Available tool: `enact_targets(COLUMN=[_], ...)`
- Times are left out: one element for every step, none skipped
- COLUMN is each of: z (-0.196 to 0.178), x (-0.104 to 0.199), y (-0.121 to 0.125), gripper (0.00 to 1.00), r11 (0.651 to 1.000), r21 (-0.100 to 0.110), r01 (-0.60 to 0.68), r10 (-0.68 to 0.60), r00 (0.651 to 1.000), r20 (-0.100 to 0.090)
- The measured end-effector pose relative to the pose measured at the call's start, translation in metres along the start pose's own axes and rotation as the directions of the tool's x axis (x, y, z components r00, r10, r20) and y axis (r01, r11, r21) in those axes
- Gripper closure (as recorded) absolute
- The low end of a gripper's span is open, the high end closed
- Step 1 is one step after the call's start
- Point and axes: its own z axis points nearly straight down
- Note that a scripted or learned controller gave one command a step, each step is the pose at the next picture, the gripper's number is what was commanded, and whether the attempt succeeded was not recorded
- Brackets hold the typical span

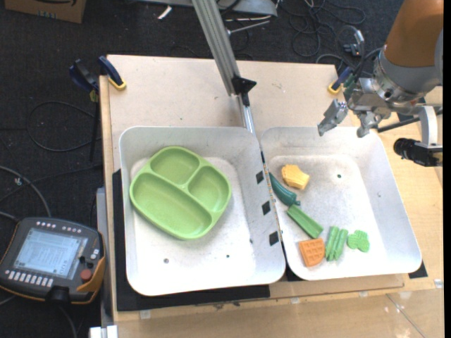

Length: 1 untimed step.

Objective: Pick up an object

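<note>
Green and moulded into three compartments, the plate [181,191] lies alone in the left bin [141,259], probably as somewhere to drop things. In the right bin [394,210] the likely targets sit along the left and near sides: a yellow toy [295,177], a dark green pod [283,189], a green stalk [304,221], an orange waffle piece [312,251], green beans [335,243] and a small green floret [359,241]. At far right, the gripper [345,122] hangs over the bin's far edge, fingers spread and holding nothing, well apart from the toys.

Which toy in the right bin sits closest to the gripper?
The yellow toy, highest in the pile toward the gripper; the green pieces and the orange waffle lie farther down the bin.
</note>
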Motion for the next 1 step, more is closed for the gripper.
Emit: enact_targets(z=[0.118], x=[-0.0775], y=[-0.0381], gripper=[0.0], r11=[1.0], r21=[0.009], r01=[-0.01], r10=[0.01], r00=[1.0], r20=[0.0])
